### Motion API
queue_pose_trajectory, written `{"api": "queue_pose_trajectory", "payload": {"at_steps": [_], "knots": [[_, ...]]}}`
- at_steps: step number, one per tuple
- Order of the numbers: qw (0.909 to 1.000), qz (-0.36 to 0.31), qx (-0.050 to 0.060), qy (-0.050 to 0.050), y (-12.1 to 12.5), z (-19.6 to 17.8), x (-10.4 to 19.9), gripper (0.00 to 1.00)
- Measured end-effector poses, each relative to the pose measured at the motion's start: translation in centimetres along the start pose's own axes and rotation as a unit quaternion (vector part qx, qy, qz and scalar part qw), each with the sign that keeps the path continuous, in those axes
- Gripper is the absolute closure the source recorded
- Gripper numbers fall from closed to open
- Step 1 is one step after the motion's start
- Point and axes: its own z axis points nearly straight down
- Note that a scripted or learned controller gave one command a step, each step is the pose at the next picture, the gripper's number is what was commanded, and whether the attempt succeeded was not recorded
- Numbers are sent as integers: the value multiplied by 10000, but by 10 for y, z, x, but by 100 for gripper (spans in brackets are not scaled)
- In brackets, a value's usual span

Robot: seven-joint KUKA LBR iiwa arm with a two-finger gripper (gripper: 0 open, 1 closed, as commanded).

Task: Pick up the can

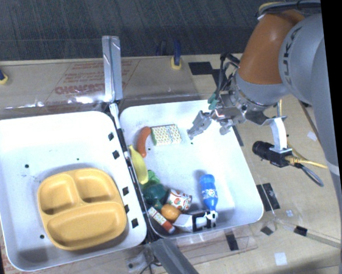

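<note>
Can [179, 199] label red-white, writing unreadable.

Both bins [11, 136] are showing smooth white plastic with a soft sheen. The yellow tray [81, 208] at lower left is looking like matt moulded plastic. The blue bottle [208, 190] is gleaming as glossy plastic, and the can [179, 199] beside it is wearing a shiny printed label. The box [165, 134] at upper centre is appearing as printed card. The arm [283, 47] at upper right is showing glossy orange and smooth grey casing. The bench [78, 79] is looking like matt brown board.
</note>
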Motion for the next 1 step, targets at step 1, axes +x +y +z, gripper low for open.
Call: {"api": "queue_pose_trajectory", "payload": {"at_steps": [1], "knots": [[9988,-482,4,-2,-41,92,34,0]]}}
